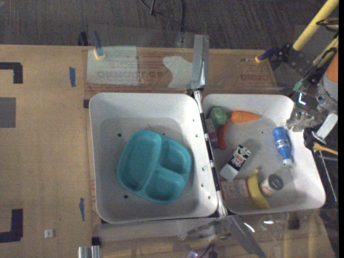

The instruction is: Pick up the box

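A single fixed camera hangs above the bench [43,160] and looks down at a slant, far enough off to take in both white bins whole. The left bin [102,122] sits near the middle of the frame, the right bin [312,190] toward the right side. Dark floor [64,9] runs along the top, and the arm [328,98] enters at the right edge.

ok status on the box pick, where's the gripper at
Gripper at right bin's right edge, nothing seen held. Small black-and-white carton box lying mid-bin, untouched. Blue plastic bottle lies between the two.
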`<state>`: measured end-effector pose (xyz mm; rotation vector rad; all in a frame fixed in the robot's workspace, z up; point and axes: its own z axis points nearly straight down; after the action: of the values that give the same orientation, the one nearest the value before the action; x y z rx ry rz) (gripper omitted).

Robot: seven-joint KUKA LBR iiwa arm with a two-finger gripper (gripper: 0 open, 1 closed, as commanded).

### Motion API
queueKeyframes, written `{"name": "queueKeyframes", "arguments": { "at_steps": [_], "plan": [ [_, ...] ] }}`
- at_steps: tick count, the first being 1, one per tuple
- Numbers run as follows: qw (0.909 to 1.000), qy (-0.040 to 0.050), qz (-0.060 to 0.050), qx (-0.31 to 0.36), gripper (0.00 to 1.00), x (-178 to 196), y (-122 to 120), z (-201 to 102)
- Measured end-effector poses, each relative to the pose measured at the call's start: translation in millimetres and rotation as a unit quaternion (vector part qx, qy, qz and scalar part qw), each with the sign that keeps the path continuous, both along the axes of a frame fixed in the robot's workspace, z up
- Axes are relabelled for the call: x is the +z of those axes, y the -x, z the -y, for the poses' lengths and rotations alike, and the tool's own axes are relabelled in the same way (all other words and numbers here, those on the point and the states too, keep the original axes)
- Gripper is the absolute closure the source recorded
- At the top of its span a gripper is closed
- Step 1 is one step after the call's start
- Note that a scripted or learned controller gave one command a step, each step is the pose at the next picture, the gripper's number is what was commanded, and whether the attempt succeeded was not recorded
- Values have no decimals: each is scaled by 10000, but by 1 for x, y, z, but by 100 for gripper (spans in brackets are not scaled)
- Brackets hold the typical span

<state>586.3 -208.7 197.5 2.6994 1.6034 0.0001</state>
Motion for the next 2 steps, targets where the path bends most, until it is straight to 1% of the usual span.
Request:
{"name": "queueKeyframes", "arguments": {
  "at_steps": [1, 2],
  "plan": [
    [9929, -6, -8, -1193, 100, -45, -65, -72],
    [9999, -11, -17, 117, 100, 28, -6, -61]
  ]
}}
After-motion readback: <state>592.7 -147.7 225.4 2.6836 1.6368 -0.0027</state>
